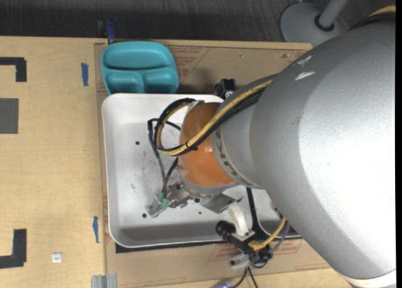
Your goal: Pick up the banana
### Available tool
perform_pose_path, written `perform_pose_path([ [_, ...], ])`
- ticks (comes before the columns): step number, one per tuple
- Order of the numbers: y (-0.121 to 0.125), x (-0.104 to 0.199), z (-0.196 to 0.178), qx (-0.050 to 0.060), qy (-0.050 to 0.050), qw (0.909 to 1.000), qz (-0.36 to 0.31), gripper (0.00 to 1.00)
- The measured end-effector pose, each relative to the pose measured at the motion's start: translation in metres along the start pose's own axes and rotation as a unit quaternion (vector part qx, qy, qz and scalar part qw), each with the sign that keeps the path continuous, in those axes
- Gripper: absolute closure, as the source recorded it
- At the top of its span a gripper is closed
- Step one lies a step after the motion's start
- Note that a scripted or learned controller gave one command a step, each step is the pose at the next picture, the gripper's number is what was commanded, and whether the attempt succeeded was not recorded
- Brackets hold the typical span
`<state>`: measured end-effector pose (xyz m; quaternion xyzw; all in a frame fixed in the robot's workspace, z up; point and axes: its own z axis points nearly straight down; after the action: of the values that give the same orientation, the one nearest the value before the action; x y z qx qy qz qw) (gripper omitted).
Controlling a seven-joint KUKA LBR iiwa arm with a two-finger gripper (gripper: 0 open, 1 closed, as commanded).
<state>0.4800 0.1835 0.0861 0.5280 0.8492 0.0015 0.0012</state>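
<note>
while my arm point(326, 155) bulks closest to the lens, my gripper point(164, 202) is down low in the white bin point(122, 155).

as the big grey link covers the right of the scene, the orange band point(198, 155) sits below it, with yellow and black cables point(166, 132) looping off its left side. beneath that, my gripper hangs close over the bin floor near the front wall; whether it is open or closed i cannot tell, and where the banana lies i cannot tell either. farther back, a teal tray point(139, 66) rests on the cardboard bench point(50, 155), just beyond the bin's far rim. beyond everything, a grey stand base point(301, 22) sits on the dark floor.
</note>
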Motion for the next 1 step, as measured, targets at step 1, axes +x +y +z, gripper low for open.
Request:
perform_pose_path([
  [1,0.0272,0.0211,-0.074,0.002,0.0,0.987,0.16,0.0],
])
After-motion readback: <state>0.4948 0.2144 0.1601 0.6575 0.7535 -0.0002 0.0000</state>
